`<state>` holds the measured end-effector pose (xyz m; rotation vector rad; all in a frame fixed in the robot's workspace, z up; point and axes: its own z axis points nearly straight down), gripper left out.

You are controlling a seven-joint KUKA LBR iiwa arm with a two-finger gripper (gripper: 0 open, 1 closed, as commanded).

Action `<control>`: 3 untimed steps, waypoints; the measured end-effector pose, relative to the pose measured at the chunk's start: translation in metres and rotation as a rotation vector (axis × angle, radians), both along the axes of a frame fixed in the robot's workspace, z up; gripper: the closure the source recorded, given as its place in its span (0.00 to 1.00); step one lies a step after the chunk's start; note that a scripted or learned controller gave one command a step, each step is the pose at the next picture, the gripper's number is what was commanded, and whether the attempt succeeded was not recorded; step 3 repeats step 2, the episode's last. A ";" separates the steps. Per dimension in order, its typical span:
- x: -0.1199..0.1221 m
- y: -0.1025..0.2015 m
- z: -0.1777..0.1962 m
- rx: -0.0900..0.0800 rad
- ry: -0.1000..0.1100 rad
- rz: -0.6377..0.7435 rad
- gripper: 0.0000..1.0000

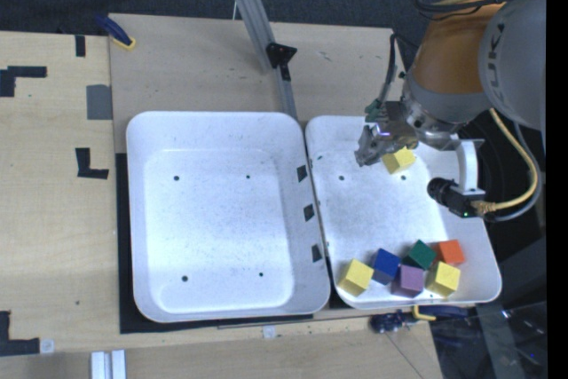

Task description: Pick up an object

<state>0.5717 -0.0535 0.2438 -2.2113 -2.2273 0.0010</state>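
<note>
My gripper hangs over the upper part of the right bin. A small yellow cube lies right against its lower right side, partly hidden under it; whether the cube is gripped or resting on the bin floor is unclear. Several more cubes cluster at the near end of this bin: a yellow one, a blue one, a purple one, a green one, an orange one and another yellow one.
The left bin stands beside the right one, their rims touching. A grey metal pole slants across the bench behind the bins. Cables loop by the arm at the right bin's right rim.
</note>
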 end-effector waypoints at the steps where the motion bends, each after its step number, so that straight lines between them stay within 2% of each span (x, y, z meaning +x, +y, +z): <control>1: 0.002 0.056 0.007 0.000 -0.002 0.001 1.00; 2: 0.004 0.109 0.009 0.000 -0.001 0.001 1.00; 3: 0.004 0.109 0.009 0.000 -0.001 0.001 1.00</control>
